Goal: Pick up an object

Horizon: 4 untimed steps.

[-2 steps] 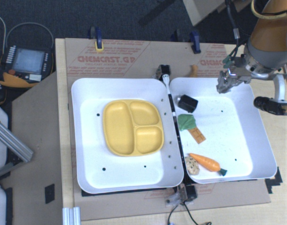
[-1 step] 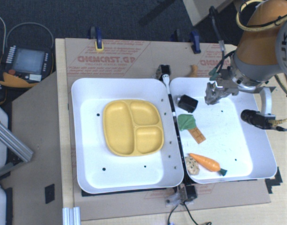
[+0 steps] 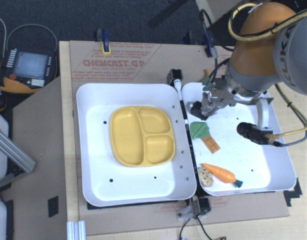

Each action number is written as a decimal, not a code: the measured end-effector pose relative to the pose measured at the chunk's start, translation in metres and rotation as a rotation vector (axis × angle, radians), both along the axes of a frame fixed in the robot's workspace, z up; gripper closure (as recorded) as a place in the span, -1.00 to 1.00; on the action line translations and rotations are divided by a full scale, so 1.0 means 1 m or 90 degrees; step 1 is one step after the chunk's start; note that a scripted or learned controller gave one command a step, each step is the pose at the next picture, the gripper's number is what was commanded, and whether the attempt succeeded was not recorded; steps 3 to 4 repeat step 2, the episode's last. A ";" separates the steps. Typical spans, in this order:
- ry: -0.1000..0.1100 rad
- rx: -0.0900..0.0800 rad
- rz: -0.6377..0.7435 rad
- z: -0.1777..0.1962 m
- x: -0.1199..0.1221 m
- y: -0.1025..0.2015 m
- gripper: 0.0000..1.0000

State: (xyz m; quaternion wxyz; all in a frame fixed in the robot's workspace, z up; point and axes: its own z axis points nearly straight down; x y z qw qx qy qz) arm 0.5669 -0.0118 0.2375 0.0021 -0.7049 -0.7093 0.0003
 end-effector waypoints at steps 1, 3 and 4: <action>0.001 0.000 -0.001 0.004 -0.030 0.047 1.00; 0.002 -0.001 -0.001 -0.017 -0.053 0.093 1.00; 0.002 -0.001 -0.001 -0.017 -0.053 0.093 1.00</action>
